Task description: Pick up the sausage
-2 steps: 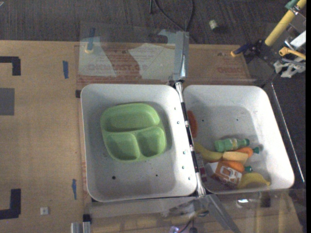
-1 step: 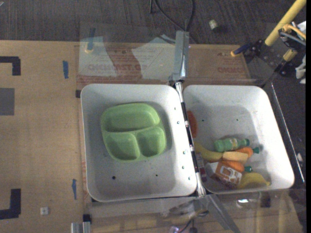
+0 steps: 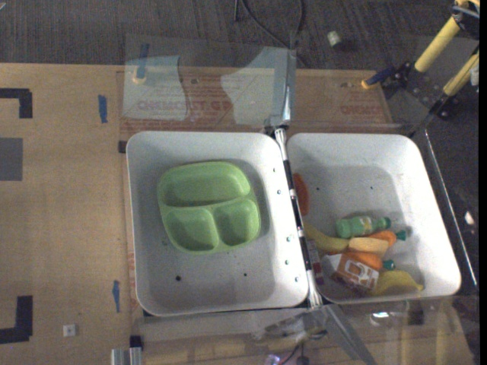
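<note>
From the overhead camera we see two white bins side by side. The left bin holds a green divided plate. In the right bin, the reddish sausage lies along the left wall, apart from a cluster near the front: a green bottle, a banana and an orange carton. We cannot tell whether the gripper is open or closed.

Tan wooden bench, carrying two shallow white bins side by side: left bin toward nine o'clock, right bin toward three. Clear plastic sheet lying flat at twelve o'clock. Black tape corners along nine o'clock edge.
</note>
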Controlling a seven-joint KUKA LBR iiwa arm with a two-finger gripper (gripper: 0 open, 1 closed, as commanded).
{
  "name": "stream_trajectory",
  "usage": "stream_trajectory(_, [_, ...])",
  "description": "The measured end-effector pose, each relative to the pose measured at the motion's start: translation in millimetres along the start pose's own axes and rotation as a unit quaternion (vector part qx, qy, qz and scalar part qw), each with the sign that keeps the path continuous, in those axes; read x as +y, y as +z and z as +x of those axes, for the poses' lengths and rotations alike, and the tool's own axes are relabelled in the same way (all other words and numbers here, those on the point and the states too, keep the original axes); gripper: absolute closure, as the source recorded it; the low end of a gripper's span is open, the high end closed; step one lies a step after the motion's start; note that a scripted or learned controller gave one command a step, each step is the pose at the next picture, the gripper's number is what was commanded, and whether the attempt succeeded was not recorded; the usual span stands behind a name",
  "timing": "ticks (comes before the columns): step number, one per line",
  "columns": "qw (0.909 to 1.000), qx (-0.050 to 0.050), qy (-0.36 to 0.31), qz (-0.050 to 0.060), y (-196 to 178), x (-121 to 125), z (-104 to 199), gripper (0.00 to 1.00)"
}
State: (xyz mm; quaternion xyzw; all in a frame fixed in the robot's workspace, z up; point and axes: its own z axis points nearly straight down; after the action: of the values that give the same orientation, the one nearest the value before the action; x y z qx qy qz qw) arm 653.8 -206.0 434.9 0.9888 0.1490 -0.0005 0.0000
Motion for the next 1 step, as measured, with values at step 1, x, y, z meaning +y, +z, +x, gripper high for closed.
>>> stream_trajectory(1, [1.0, 0.0, -0.007, -0.001, -10.6, -5.8, 4.4, 1.0])
